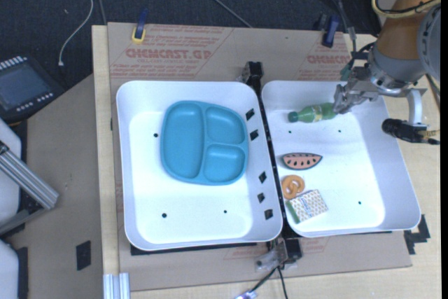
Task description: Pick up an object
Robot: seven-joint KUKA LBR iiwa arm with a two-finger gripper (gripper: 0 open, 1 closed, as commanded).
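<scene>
- Sitting nearest in the right bin [392,171]: a small patterned packet [307,206] at the near-left corner, a pretzel-like ring [292,185] just beyond it and touching or nearly so, then a watermelon slice toy [302,160] a little farther.
- Lying in the left bin [140,171]: a blue divided plate [204,142], flat, roughly centred, well apart from anything the arm is working on.
- Resting at the far side of the right bin: a green bottle [313,113], on its side, cap end pointing left, far end reaching toward the tool.
- Hovering or pressing at the bottle's right end: the gripper [347,98], arm coming in from the far right with the orange band above it.
- Reading the tool state: can't tell if it's released or clenched, too small and blurred at the tips; contact with the bottle also unclear, so not calling it a grasp.
- Judging the step: looks like a grasp attempt on the bottle, lift not yet done.
- Flagging risks: the tool is meeting the bottle at its very end, so an off-centre pinch could be letting it pivot or squirt out.
- Flagging more: the round body could be rolling toward the bin's far wall if nudged.
</scene>
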